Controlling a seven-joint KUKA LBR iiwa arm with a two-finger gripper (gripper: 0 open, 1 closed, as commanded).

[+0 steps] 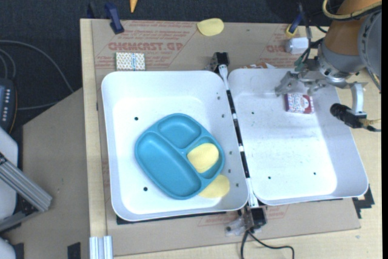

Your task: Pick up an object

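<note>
One blue plate (174, 156), three yellow pieces (204, 156), one red packet (299, 104) under the gripper (298, 83)

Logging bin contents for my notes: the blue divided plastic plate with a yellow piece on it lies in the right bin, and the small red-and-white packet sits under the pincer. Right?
Not quite. The camera view shows the blue divided plastic plate, with the yellow piece on it, in the left white bin, not the right. The small red-and-white packet does sit under the pincer.

blue tray (170, 158) — yellow pieces (204, 156); red-white packet (299, 104); white bins (115, 130)
</note>
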